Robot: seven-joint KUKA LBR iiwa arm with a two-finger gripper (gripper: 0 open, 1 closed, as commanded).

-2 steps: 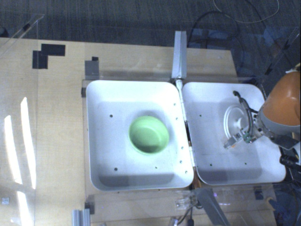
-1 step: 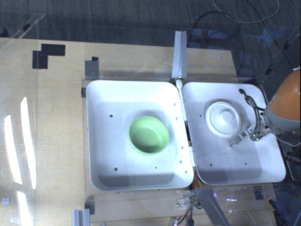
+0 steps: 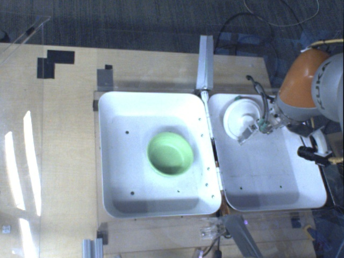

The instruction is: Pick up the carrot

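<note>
- White bowl (image 3: 240, 117) sits just beside my gripper (image 3: 248, 133); I can't tell its state.
- No carrot spotted, so I risk grabbing the bowl instead.

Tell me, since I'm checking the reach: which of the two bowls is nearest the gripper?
The white bowl in the right bin; the gripper is at its rim. The green bowl sits apart in the left bin.

Grey arm (image 3: 328, 90); orange band (image 3: 299, 82)
</note>
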